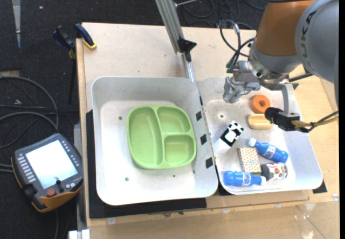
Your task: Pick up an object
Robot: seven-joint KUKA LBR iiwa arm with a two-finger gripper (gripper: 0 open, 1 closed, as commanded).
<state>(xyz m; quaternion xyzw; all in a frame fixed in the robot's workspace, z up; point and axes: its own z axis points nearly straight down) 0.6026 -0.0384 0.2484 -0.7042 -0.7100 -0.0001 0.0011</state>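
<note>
In the camera view my gripper (233,94) hangs over the far left part of the right bin (310,153), above bare floor. Nothing shows between its fingers. Close to its right lies an orange ring (261,104), with a tan block (259,121) just in front of that. A black-and-white block (232,133) lies below the gripper. Nearer the front are a blue bottle (270,150), a speckled box (248,159), a second blue bottle (241,178) and a small red-and-white can (273,171).
The left bin (108,125) holds a green divided plate (161,136). A metal pole (167,9) slants up from between the bins. A black connector and cable (283,119) hang off the arm over the right bin. A teach pendant (46,170) lies on the floor at left.
</note>
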